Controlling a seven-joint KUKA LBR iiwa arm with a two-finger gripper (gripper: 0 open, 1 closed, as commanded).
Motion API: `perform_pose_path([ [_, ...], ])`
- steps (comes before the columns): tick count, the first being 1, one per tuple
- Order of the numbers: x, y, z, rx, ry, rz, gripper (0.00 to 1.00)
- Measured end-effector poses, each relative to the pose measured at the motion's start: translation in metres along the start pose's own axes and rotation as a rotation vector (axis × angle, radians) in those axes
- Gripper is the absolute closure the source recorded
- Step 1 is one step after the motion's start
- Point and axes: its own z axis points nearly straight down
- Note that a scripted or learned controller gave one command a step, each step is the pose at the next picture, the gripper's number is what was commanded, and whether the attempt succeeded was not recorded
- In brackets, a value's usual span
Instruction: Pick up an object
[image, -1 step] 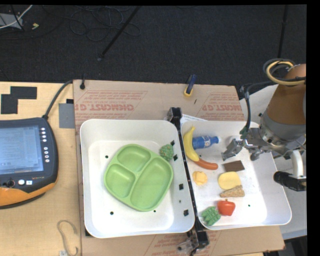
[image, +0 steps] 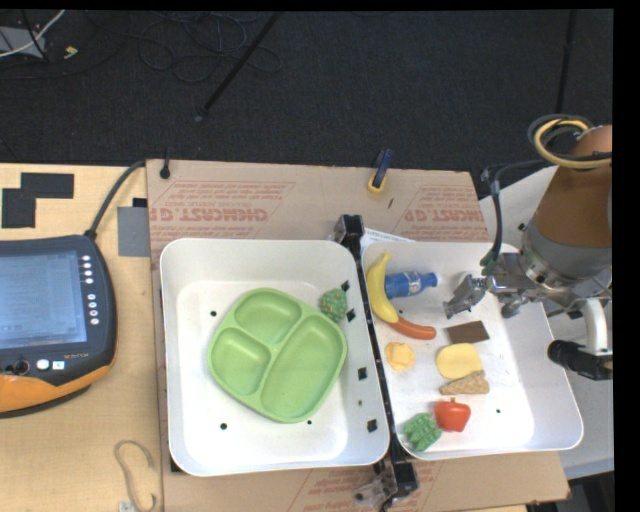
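The right bin (image: 560, 425) holds several toy foods: a yellow banana (image: 377, 288), a blue bottle (image: 410, 284), an orange-red chili (image: 412, 327), a brown block (image: 466, 332), a small yellow piece (image: 400, 355), a yellow lemon (image: 458, 360), a tan wedge (image: 464, 384), a red pepper (image: 453, 414) and a green broccoli (image: 421, 431). My gripper (image: 489, 298) hangs over the bin's upper right, just above the brown block. Its fingers stand apart, open, with nothing between them.
The left bin (image: 190, 300) carries a green divided plate (image: 278, 352) and a green broccoli piece (image: 334, 302) by the dividing wall. A teach pendant (image: 50, 310) lies on the bench at the left. A yellow clamp (image: 380, 172) sits at the cardboard's back edge.
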Motion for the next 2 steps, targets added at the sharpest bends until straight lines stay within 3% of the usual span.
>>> perform_pose_path([
  [1, 0.007, -0.010, 0.057, 0.008, 0.003, -0.001, 0.00],
  [2, 0.009, -0.009, 0.112, -0.001, -0.001, -0.001, 0.00],
])
